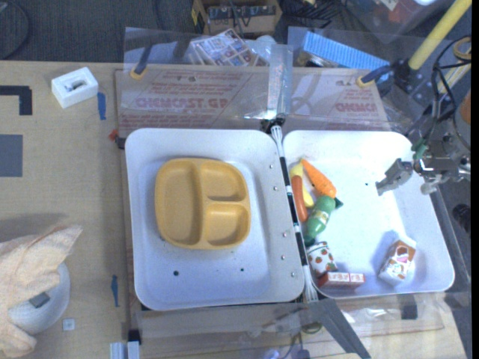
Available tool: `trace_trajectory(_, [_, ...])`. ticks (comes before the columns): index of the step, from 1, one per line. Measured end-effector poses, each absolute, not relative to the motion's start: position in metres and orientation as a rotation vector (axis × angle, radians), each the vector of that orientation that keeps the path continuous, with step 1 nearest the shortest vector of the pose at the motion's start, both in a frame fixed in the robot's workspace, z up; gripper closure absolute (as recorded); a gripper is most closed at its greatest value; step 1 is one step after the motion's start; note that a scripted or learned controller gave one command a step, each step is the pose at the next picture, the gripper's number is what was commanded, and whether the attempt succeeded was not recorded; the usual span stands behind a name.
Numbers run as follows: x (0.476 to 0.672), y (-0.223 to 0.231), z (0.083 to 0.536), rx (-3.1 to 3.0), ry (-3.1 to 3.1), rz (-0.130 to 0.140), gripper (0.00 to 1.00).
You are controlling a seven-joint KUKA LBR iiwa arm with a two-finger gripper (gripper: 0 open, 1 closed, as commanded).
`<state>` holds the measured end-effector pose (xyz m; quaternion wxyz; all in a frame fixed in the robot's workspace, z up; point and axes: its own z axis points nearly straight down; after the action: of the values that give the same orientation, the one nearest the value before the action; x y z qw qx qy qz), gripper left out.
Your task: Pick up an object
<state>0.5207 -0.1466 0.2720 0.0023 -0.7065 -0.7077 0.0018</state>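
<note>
Locate hand [397, 176] over the upper right part of the right bin [359, 152], near that bin's right rim. Cannot tell whether spread or pressed together.

Proceeding from the left:

1. On the table [60, 163], note a crumpled pale cloth [37, 254] at lower left and a small white box [75, 87] at upper left.
2. In the left bin [142, 200], note one yellow divided plate [202, 203], lying flat near the centre.
3. Along the left wall of the right bin, note a tight cluster: yellow piece [297, 172], orange-red stick [299, 198], carrot [318, 178] and green bottle [320, 214], touching or overlapping one another. Well apart from the hand, to its left.
4. Below the cluster, at the bin's lower left corner, note a spotted small carton [322, 258] with a flat red-and-white box [342, 279] just beside it.
5. Toward the lower right corner, note a white carton [397, 262], tilted, lying alone. Placed below the hand in the view, apart from it, and nearer to it than the cluster.
</note>
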Motion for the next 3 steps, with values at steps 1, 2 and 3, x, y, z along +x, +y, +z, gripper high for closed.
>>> trace_trajectory(1, [0.596, -0.067, 0.193, -2.195, -2.249, -0.001, 0.0])
trace_trajectory(2, [0.587, -0.112, 0.088, -2.216, -2.233, -0.005, 0.0])
trace_trajectory(3, [0.588, -0.114, 0.1, -2.223, -2.23, -0.011, 1.0])
